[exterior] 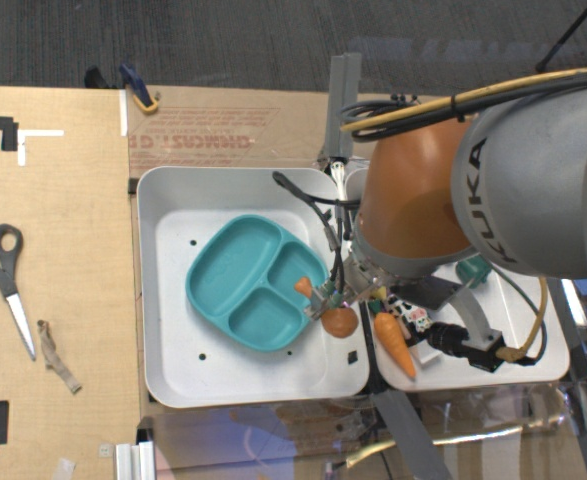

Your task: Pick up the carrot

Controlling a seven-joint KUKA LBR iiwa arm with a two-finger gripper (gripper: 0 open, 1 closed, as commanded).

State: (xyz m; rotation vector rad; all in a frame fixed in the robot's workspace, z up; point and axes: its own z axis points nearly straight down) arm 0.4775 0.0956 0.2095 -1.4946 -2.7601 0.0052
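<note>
arm [473, 188] looms nearest; gripper [335, 293] finger state unclear (hidden under wrist); carrot [394, 344] lies just right-below, long axis slanting down-right

The wooden bench [53, 268] holds two white bins side by side. The left bin [158, 298] sits near the middle, the right bin [548, 363] beside it. Scissors [3, 273] lie far left. Cardboard [223, 133] lies behind.

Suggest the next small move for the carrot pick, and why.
Probably shift the gripper toward the carrot. It sits by the teal plate rim in the left bin, beside a brown onion-like item; the carrot lies apart, past the divider.
</note>
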